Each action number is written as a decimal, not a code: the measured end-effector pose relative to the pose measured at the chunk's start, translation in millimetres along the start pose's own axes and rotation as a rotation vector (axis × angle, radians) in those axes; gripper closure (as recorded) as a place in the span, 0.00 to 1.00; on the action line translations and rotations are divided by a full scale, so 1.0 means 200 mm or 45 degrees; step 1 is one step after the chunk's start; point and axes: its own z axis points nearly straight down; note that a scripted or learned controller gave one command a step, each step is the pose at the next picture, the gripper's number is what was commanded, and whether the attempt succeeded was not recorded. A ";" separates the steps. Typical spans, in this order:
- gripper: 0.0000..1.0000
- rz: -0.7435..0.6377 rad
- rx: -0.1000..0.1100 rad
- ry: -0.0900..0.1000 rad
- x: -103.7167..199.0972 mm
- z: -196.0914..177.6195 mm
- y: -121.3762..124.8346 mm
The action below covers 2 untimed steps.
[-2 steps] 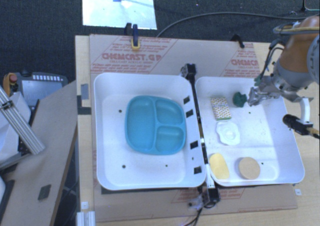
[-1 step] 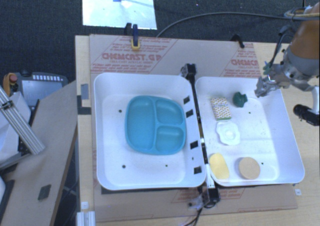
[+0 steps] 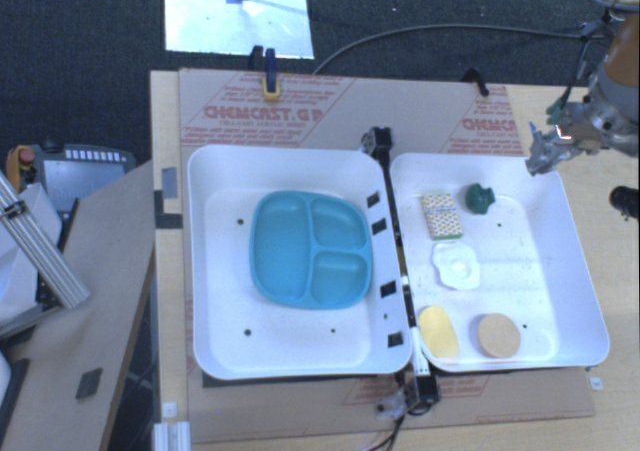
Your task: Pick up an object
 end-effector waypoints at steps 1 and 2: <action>1.00 -0.004 0.011 0.005 0.25 0.08 -0.06; 1.00 -0.002 0.010 0.004 0.47 0.05 -0.14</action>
